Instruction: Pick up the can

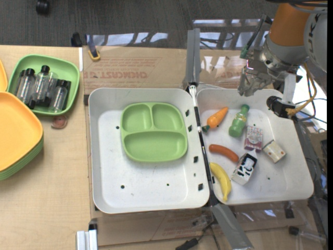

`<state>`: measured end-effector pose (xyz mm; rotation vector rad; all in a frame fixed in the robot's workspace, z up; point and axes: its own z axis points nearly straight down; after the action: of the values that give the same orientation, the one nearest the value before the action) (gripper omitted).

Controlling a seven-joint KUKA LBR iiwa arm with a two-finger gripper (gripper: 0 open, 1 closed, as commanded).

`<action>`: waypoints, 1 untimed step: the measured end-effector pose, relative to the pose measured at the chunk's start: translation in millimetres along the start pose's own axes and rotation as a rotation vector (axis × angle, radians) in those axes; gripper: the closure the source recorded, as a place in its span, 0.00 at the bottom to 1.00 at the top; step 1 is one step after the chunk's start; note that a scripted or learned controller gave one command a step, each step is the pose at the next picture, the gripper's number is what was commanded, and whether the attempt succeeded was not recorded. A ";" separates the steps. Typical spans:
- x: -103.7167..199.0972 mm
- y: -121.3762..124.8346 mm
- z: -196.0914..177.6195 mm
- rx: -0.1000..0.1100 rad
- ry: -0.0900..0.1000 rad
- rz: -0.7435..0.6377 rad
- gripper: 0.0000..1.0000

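Two white bins sit side by side on the bench; the can [254, 137] lies in the right bin [299, 184], between bottle [238, 123] and box [274, 151]. The gripper [253, 85] hovers above the bin's far edge, its opening impossible to tell; it should descend squarely over the can, clear of both neighbours

- The arm [302, 20] is cut off by the top and right edges, above the gripper [253, 85]
- Whether the gripper's fingers are apart or closed cannot be made out
- The markings on the can [244, 169], well below the gripper, are too small to be read
- Far to the gripper's left, the orange plates [15, 134] are cut off by the left edge
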<state>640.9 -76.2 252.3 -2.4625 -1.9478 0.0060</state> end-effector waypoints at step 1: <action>-39.9 27.5 30.5 -0.001 0.000 0.157 1.00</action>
<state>658.3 -121.4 221.7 -2.6088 -1.7497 0.0056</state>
